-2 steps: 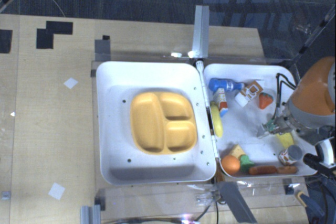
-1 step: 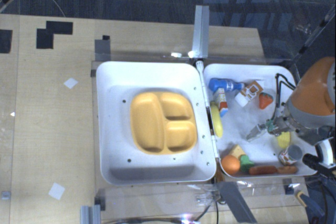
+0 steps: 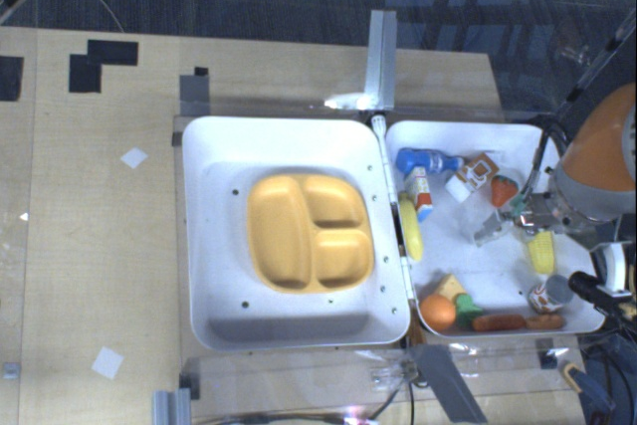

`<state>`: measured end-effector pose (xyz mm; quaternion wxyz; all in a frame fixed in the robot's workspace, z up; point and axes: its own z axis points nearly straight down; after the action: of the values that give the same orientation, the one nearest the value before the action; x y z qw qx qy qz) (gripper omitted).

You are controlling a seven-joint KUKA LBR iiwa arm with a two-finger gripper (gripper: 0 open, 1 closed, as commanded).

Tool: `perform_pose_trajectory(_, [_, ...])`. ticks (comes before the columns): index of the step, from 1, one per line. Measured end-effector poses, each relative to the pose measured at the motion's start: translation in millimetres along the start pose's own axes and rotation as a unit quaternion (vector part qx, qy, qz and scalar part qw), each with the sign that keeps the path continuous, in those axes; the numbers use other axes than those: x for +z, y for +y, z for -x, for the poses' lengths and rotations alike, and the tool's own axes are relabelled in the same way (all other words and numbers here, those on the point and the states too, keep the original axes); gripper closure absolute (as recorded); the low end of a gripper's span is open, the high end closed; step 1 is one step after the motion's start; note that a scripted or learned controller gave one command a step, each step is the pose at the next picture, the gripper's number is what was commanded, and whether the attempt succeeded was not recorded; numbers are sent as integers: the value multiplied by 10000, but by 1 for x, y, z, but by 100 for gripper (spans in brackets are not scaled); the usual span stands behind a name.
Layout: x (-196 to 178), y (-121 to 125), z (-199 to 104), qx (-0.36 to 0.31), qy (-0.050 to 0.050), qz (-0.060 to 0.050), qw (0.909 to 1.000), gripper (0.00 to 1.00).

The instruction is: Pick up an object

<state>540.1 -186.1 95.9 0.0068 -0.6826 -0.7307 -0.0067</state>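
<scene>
Lying in the right bin (image 3: 518, 136): corn cob (image 3: 541, 254), orange (image 3: 438, 312), blue bottle (image 3: 426, 160). Claw (image 3: 510, 219) low over the bin floor beside the corn, fingers' state unreadable. Arm bent in from right. Yellow tray (image 3: 307, 231) in left bin (image 3: 214, 234), wood table (image 3: 90, 244).

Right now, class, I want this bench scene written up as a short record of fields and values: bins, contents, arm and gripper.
left bin: holds a yellow divided tray
right bin: holds small toy foods
items there: blue bottle, orange, corn cob, sausage
arm: reaches in from the right, orange band above wrist
gripper: over the right bin, near the corn cob
held object: none visible between the fingers
</scene>
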Motion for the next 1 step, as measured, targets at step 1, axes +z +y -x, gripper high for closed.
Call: perform_pose_trajectory(1, [-7,16,7,-863,-15,-2,9963,0])
